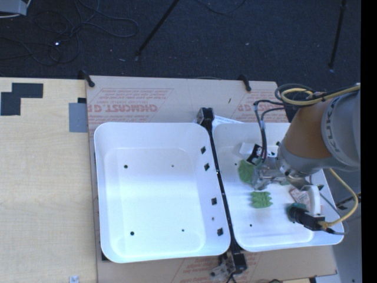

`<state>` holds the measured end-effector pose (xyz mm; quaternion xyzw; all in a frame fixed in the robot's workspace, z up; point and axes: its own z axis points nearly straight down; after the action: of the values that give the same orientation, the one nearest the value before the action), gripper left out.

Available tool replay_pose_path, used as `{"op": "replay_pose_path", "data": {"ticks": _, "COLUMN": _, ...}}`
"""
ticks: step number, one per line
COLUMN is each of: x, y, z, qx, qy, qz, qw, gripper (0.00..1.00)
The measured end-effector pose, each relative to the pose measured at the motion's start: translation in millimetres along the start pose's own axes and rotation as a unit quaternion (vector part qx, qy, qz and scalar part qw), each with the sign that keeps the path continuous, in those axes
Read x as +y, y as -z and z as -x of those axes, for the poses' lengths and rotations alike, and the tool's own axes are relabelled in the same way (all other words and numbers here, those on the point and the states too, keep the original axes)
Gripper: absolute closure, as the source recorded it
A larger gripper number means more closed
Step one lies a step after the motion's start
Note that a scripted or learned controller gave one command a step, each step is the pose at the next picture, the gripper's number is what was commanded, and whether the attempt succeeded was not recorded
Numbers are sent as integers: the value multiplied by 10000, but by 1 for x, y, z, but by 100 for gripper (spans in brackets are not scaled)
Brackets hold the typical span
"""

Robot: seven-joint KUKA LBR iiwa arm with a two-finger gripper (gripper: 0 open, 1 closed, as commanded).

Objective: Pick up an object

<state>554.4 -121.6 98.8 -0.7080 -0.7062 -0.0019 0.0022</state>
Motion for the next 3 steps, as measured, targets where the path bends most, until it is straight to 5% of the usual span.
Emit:
{"op": "replay_pose_path", "data": {"ticks": 1, "x": 0, "y": -1, "z": 0, "qx": 0, "qy": -12, "qz": -2, "qw": 10000, "gripper": 0}}
{"op": "replay_pose_path", "data": {"ticks": 2, "x": -62, "y": -9, "z": -8, "qx": -30, "qy": -7, "qz": 38, "qw": 10000, "gripper": 0}}
{"op": "replay_pose_path", "data": {"ticks": 3, "x": -2, "y": -10, "z": -10, "qx": -24, "qy": 31, "qz": 0, "qw": 10000, "gripper": 0}}
